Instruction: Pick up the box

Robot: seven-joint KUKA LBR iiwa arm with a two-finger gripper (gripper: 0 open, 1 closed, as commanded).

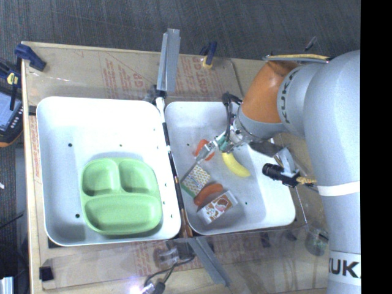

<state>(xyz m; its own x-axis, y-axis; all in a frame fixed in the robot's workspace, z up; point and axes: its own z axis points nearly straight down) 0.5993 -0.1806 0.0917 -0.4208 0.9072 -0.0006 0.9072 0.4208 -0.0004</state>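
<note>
Box [217, 207] lies flat near the front wall of the right bin [278, 210], small, tilted, with a red-brown and white printed face, touching a red-orange sausage-shaped item [209, 192] just behind it, with a patterned packet [196, 178] beside that. Gripper [219, 144] hangs above the bin's middle, well apart from the box, next to a banana [236, 165] and an orange item [203, 147]; cannot tell its state. Left bin [55, 139] holds a green tray [120, 197].

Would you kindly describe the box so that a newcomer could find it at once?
Look in the right-hand white bin, at its near edge. The box lies there just below a red sausage-shaped item. Unlike the yellow banana, it is flat-sided, with a printed picture.
</note>
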